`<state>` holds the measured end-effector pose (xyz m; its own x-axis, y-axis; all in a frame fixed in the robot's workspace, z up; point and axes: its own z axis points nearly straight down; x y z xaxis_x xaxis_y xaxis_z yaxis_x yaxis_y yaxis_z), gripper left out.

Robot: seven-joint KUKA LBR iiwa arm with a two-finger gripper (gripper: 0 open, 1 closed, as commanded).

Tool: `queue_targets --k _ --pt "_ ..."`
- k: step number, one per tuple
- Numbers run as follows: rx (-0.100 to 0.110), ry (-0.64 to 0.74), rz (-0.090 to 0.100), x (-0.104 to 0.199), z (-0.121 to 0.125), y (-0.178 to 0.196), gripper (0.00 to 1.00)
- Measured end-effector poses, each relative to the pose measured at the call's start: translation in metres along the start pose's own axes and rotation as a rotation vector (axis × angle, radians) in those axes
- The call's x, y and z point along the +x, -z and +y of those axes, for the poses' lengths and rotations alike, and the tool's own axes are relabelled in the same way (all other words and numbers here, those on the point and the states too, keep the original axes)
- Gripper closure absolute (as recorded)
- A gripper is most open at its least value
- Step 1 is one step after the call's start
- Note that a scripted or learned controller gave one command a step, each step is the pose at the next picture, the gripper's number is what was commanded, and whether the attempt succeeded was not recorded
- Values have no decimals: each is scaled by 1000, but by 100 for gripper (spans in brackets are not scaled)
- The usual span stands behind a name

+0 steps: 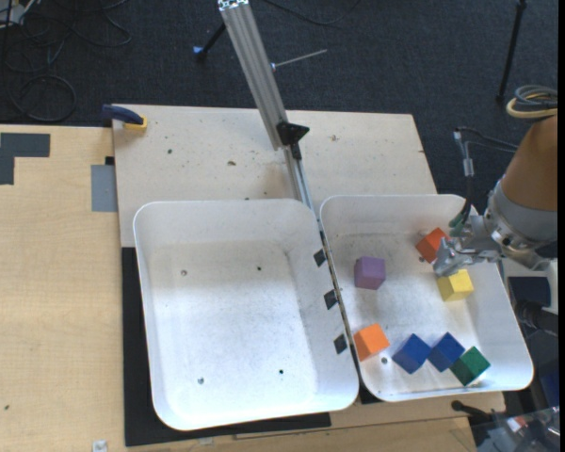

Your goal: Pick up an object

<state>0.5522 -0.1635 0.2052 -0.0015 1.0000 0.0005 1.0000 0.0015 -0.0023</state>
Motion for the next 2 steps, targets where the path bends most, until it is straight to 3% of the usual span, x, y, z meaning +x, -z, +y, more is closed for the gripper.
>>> queue_targets --k 1,2 --pt "-5 0 -1 1 9 46 100" --pt "1 4 3 64 10 44 100"
